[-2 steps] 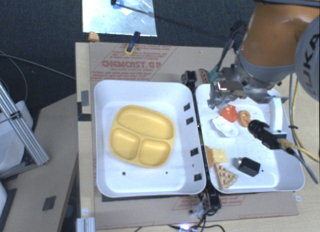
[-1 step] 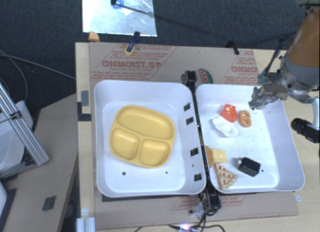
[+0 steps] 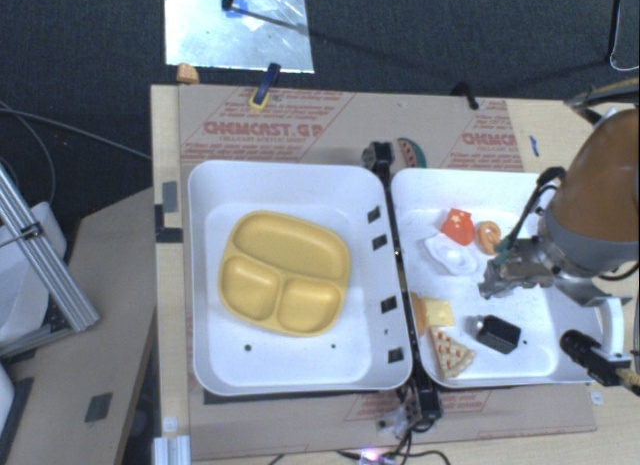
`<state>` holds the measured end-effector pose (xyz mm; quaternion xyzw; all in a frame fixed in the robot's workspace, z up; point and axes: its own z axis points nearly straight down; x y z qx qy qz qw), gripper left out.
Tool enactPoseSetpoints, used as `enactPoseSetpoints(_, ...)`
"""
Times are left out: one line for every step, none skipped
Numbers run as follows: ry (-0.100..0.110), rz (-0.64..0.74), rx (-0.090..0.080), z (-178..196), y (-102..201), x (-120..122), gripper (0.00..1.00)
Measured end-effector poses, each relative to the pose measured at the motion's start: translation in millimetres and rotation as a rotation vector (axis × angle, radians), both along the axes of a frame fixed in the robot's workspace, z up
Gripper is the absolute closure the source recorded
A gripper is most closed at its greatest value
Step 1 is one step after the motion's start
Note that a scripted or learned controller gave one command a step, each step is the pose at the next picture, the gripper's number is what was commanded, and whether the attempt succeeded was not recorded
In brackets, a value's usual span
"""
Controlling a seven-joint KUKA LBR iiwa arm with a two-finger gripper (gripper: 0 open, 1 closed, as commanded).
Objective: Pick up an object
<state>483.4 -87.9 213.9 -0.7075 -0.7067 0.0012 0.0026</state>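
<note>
The right bin (image 3: 540, 185) has a bunch of small bits: a red block (image 3: 458, 225), an orange ring (image 3: 488, 235), something white and crumpled (image 3: 450, 253), a yellow square (image 3: 435, 311), a pizza-slice toy (image 3: 452, 355) and a black block (image 3: 497, 333). The jaws (image 3: 503, 281) hang just above the black block, but whether they're clenched or released, can't tell, too blurry. The left bin (image 3: 215, 198) carries a yellow three-section plate (image 3: 284, 273). Both bins sit on a cardboard-covered worktop (image 3: 300, 128) over dark carpet (image 3: 80, 33).

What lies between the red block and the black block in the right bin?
In the camera view, the gripper hangs over the stretch between the red block and the black block; a white object lies just below the red block.
</note>
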Motion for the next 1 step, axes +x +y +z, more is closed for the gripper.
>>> enactPoseSetpoints(-0.003,0.002,-0.001,-85.8,4.8,2.9,1.0)
